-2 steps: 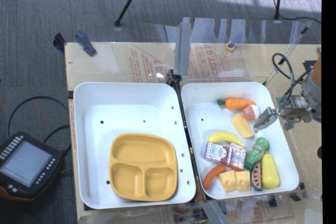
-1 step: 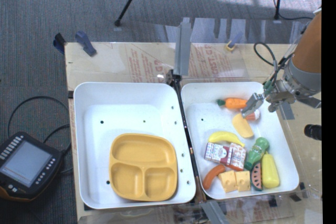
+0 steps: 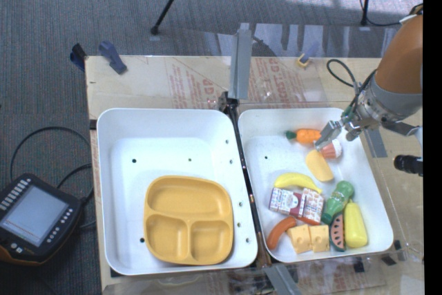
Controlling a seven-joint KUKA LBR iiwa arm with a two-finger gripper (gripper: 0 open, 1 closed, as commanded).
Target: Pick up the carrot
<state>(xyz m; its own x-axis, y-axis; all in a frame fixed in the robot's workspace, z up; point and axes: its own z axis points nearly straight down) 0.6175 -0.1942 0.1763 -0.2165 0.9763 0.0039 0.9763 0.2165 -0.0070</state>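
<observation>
The carrot [image 3: 306, 136], orange with a green top at its left end, lies flat in the far part of the right bin [image 3: 259, 124]. My gripper [image 3: 336, 134] hangs just to the right of the carrot's tip, over the bin's far right part. Its fingers [image 3: 327, 137] stand apart and nothing sits between them. The carrot is apart from the fingers.
A small pink and orange piece [image 3: 333, 149] and a pale yellow slice [image 3: 319, 165] lie just under the gripper. Banana [image 3: 296, 182], cartons [image 3: 295, 202], sausage [image 3: 280, 232], cheese [image 3: 309, 238], green bottle [image 3: 337, 199], watermelon [image 3: 337, 232] and lemon-yellow piece [image 3: 355, 225] crowd the near part. A yellow divided plate [image 3: 188, 220] lies in the left bin [image 3: 110, 148].
</observation>
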